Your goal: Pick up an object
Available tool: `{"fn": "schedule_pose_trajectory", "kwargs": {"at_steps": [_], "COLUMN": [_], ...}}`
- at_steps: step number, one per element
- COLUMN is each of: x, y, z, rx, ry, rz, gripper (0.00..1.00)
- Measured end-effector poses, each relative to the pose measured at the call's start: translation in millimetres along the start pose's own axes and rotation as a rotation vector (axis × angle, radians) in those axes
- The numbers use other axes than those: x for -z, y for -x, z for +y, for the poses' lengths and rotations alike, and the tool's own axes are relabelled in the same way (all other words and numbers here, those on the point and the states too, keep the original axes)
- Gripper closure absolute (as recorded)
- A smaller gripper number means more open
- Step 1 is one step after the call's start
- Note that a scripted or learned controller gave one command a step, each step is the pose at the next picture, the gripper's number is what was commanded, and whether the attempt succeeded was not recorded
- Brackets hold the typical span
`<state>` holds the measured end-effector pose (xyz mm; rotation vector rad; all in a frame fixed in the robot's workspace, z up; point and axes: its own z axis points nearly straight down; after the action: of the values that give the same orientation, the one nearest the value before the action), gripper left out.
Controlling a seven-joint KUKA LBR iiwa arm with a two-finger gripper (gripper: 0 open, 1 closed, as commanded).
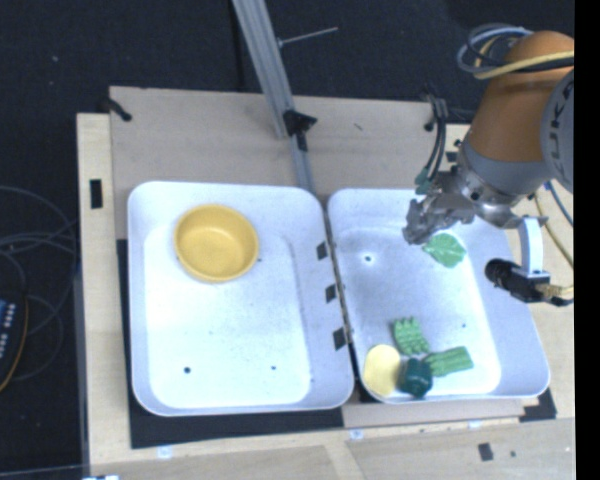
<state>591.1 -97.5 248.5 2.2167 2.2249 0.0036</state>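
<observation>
pale green, flat and leaf-shaped, the object (445, 249) lies just beside the gripper (420, 230); finger state unclear.

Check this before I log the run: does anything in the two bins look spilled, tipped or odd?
Nothing stands out. The round yellow bowl sits upright in the left white bin. In the right white bin, the green and yellow pieces are bunched in the near corner, and a light green piece lies beside the gripper.
</observation>
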Motion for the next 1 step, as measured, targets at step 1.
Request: {"fn": "schedule_pose_trajectory", "kwargs": {"at_steps": [1], "x": [6.8], "y": [-51.1], "z": [-19.5], "rx": [0.0], "ry": [0.0], "rz": [0.0], "gripper": [1.0]}}
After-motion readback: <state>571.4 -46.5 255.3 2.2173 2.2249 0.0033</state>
